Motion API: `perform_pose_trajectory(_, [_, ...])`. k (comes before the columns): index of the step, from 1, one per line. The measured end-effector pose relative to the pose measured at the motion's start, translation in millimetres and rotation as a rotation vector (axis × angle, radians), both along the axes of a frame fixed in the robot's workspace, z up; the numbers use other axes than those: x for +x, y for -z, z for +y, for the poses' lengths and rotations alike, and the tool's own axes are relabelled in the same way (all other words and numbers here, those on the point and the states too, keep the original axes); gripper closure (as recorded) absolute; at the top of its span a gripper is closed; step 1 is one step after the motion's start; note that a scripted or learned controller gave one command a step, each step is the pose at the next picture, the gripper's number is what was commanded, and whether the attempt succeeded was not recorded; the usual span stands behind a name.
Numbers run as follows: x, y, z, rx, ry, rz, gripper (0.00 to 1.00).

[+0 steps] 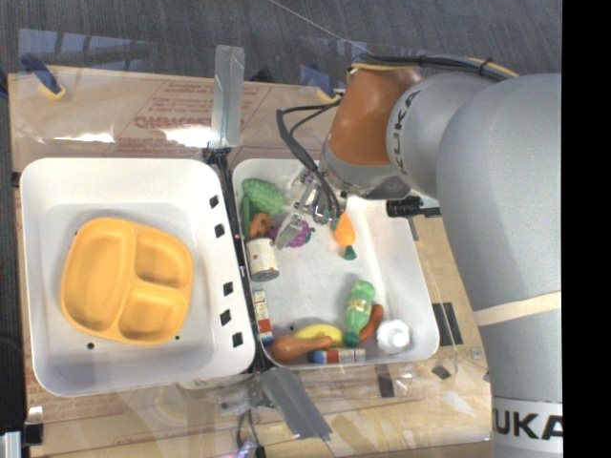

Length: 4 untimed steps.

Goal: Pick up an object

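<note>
My gripper (298, 216) hangs low in the upper left part of the right bin (412, 273), pointing down and to the left. Its tip is right above a small purple object (300, 238), which it partly hides. A green leafy toy (263, 196) lies just to its left and an orange carrot (344, 229) just to its right. Whether anything is held cannot be made out.
The right bin also holds a small can (262, 259), a green bottle (360, 305), a yellow banana (318, 333), a brown sausage (290, 349) and a white bottle (392, 335). In the left bin (38, 198) lies a yellow divided tray (127, 280).
</note>
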<state>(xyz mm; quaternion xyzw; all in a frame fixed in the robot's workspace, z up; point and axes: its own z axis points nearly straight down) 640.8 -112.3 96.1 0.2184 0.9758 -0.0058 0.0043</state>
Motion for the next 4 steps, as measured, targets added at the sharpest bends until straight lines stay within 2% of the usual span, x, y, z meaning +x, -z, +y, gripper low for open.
perform_pose_trajectory(1, [-48,-4,1,-0.005,0.496,-0.022,0.00])
perform_pose_trajectory(2, [-35,-6,-4,0.005,0.702,-0.006,0.00])
perform_pose_trajectory(3, [-34,-16,0,0.007,0.692,-0.005,1.00])
perform_pose_trajectory(4, [-12,-123,54,0.018,0.708,-0.008,1.00])
